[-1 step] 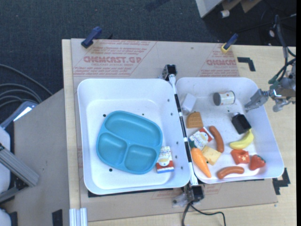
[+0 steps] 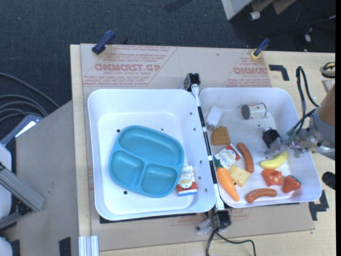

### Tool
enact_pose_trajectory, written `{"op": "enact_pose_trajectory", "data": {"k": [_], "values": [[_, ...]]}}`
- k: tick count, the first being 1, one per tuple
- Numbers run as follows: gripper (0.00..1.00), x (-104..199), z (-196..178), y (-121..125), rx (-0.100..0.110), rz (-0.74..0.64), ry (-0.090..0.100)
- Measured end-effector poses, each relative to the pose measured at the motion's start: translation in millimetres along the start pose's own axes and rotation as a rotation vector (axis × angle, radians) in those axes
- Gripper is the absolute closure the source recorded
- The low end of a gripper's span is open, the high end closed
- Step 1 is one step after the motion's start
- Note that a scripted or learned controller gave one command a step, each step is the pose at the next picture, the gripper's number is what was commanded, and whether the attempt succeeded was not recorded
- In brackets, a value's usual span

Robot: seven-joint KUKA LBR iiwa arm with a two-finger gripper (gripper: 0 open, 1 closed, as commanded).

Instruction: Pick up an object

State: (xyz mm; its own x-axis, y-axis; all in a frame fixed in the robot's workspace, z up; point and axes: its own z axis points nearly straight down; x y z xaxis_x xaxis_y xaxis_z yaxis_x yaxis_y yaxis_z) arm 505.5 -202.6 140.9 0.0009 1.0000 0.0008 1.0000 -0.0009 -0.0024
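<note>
Gripper [image 2: 294, 143] sits low in right bin [image 2: 301, 103], just beside banana [image 2: 274, 161]; finger opening and any held object cannot be determined

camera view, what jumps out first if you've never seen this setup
The big blue tray fills the middle of the left bin, with a small carton at its lower right edge. The right bin holds a scatter of toy food: a carrot, two sausages, a banana, a tin can. The claw reaches in from the right, just above the banana.
</note>
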Motion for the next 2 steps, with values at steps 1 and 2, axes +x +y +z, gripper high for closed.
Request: {"op": "enact_pose_trajectory", "data": {"k": [1, 2], "values": [[0.0, 11, 57, 14, 0.0, -0.001, 0.001], [1.0, 10, 47, 14, -0.001, 0.0, 0.0]]}}
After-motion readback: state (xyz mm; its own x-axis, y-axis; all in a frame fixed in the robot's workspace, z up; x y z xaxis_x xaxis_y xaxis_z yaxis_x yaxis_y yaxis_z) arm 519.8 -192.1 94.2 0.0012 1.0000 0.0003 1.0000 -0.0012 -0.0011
